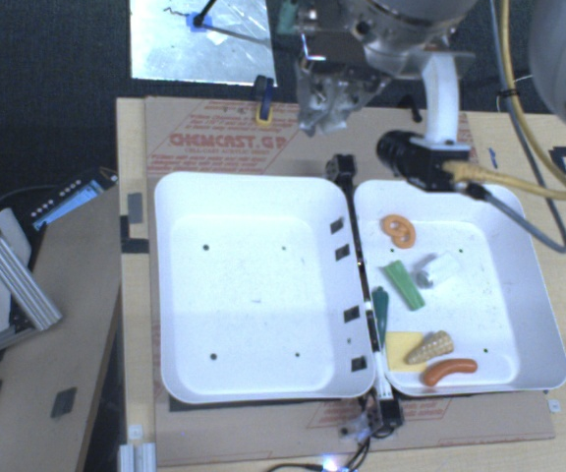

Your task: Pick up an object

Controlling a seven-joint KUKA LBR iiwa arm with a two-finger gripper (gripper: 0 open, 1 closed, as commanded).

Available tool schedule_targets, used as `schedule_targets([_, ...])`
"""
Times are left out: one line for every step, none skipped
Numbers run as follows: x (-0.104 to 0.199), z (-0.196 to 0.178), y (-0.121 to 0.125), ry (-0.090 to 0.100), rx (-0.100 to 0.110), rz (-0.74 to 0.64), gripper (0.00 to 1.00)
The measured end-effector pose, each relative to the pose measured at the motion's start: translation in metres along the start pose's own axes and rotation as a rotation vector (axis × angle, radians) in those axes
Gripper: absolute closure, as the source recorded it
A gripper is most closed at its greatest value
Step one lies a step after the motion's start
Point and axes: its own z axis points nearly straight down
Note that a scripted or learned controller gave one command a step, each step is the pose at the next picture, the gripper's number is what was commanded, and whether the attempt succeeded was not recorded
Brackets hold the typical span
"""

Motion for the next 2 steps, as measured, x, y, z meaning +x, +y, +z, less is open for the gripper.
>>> schedule_targets([0.002,0.168,-0.054,-0.007,0.018,0.006,1.0])
schedule_targets([0.035,0.168,-0.05,-0.001,0.003,0.001,1.0])
